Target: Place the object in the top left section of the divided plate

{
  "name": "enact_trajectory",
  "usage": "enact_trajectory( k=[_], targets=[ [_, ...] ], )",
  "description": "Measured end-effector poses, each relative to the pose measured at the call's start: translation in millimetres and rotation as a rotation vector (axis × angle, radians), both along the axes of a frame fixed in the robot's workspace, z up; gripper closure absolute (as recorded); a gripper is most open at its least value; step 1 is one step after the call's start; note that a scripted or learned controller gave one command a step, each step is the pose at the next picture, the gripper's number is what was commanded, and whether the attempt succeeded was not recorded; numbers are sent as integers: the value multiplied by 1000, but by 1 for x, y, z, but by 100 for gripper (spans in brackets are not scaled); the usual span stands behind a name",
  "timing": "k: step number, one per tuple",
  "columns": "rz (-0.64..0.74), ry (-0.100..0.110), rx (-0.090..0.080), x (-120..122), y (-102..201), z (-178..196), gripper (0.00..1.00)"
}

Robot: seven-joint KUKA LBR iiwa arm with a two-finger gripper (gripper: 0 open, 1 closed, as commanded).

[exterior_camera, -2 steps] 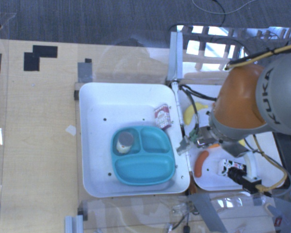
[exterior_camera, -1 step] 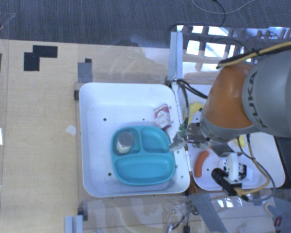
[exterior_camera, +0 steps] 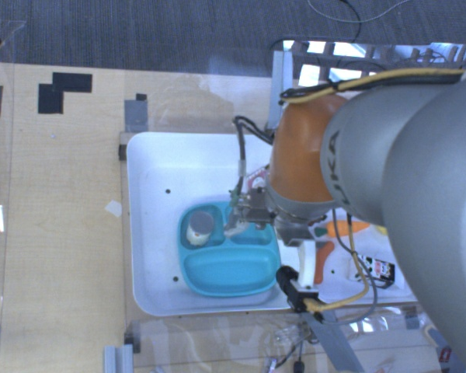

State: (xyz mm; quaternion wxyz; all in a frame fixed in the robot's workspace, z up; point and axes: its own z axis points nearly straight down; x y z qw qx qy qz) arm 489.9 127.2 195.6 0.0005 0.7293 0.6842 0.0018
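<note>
The big grey arm (exterior_camera: 404,162) fills the right side of the scene, reaching in from the right and bending down over the bench. Its orange band (exterior_camera: 299,150) sits just above the wrist, and black and yellow cables run along and hang off it, one loop dropping toward the front edge of the bin. The wrist points down and to the left, so the gripper (exterior_camera: 239,217) hangs low over the blue divided plate (exterior_camera: 225,274), right about at the ridge that splits the plate's two upper sections. From here I cannot tell how the gripper is set; the wrist and its metal fittings cover too much of it.

The plate lies in the left white bin (exterior_camera: 151,177), toward the bin's front right part. Its large section faces the front edge and the two smaller sections lie behind it. In the upper left section sits a small round grey-and-white object (exterior_camera: 199,225), something like a cup or lid seen from above. It lies just to the left of the gripper, very near it, though whether they touch I cannot tell.

Beyond the arm, in the right bin (exterior_camera: 349,282), orange and white items (exterior_camera: 326,251) show partly under the wrist.
</note>
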Motion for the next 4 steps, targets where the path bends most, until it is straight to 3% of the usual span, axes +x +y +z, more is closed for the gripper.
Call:
enact_trajectory(
  k=[1,2,3,4],
  targets=[
    [143,0,-1,47,65,2,0],
    [28,-2,-1,45,-10,57,0],
    [69,2,-2,40,-45,3,0],
    [327,-3,-3,44,-100,29,0]
  ],
)
